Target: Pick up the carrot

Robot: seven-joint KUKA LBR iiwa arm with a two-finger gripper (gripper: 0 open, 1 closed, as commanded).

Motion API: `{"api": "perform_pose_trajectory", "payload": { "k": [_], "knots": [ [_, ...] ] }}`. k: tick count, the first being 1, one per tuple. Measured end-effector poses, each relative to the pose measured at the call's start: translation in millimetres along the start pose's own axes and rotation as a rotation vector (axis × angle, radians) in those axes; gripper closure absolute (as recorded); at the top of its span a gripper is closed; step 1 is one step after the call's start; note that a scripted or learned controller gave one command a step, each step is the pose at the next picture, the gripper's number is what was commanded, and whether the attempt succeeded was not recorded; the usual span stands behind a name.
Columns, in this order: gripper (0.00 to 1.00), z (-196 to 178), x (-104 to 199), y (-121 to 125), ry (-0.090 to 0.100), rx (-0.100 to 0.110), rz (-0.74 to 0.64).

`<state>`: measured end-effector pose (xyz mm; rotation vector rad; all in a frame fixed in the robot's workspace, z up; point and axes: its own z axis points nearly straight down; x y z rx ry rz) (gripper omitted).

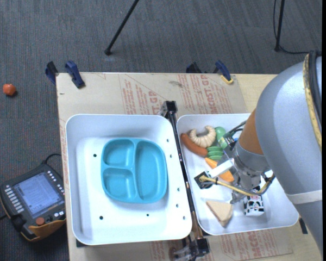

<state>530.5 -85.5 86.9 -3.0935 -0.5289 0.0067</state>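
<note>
The carrot [212, 162] is a small orange piece in the middle of the right bin [285, 213], just below the green toy vegetables [221, 143]. My gripper [228, 174] hangs low over the bin, right beside the carrot and partly covering it. A second patch of orange shows under the gripper, and I cannot tell whether it is the same carrot. Nothing can be seen held.
In the right bin lie a reddish sausage [193, 145], a pale curled piece [204, 136] and a tan sandwich wedge [220, 212]. The left bin [79, 145] holds a blue divided plate [135, 170]. The arm covers the right bin's right side.
</note>
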Motion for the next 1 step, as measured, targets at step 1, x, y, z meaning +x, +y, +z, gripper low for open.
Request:
{"api": "perform_pose_trajectory", "payload": {
  "k": [1],
  "knots": [
    [0.00, 0.0, 0.0, 0.0, 0.000, 0.000, 0.000]
  ]
}}
